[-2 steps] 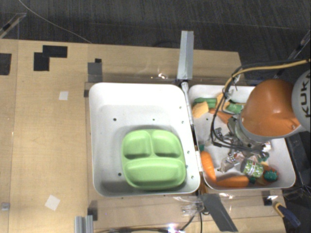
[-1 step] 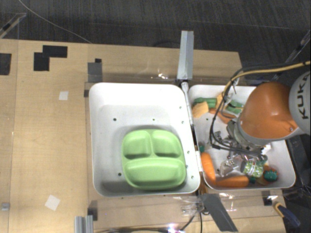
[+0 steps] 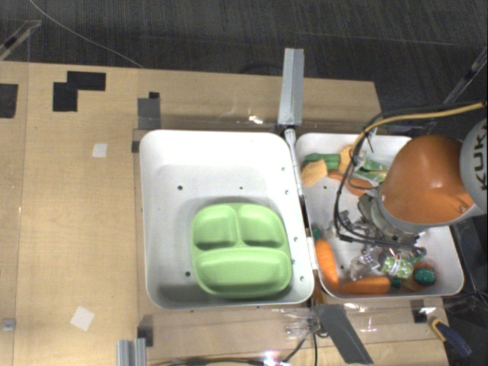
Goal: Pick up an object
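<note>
My gripper (image 3: pixel 380 258) hangs low over the front of the right bin (image 3: pixel 456 280), under the orange wrist band (image 3: pixel 424 180). Several toy foods lie around it. An orange carrot (image 3: pixel 326 259) rests by the bin's left wall, and a second carrot (image 3: pixel 364 285) lies along the front wall just below the gripper. A small green and white piece (image 3: pixel 397 265) sits right beside the gripper. A green and red piece (image 3: pixel 424 275) is in the front right corner. The arm hides much of the bin's middle.
At the back of the right bin are a tan bread-like piece (image 3: pixel 313 172) and a green item (image 3: pixel 330 161). The left bin (image 3: pixel 164 166) holds a green divided plate (image 3: pixel 241 250). A thin wall separates the bins. Cables loop around the wrist.
</note>
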`<state>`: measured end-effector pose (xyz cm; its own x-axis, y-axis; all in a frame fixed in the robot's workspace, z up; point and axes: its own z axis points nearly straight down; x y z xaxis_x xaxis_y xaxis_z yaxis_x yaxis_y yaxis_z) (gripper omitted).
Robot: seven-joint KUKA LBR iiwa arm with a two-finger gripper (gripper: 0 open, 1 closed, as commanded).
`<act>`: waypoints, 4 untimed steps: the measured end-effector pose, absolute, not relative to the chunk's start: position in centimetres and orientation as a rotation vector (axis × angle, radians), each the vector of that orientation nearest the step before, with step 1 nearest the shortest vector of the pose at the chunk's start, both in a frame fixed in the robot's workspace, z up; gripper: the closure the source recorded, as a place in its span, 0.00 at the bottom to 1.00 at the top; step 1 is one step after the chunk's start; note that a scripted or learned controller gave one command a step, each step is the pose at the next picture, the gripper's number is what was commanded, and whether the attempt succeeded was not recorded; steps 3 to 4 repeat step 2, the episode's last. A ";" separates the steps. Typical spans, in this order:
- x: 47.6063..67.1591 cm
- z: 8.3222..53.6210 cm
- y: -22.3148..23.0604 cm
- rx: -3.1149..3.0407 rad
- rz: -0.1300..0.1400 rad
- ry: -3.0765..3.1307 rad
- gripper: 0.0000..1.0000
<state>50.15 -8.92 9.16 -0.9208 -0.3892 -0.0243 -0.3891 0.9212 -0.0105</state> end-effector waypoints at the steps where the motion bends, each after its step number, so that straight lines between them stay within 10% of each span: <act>1: 50.7 10.6 -8.8 -0.620 -0.015 3.037 1.00; 2: 51.6 16.7 1.3 -0.423 0.008 3.089 1.00; 4: 51.6 16.7 1.3 -0.423 0.008 3.089 1.00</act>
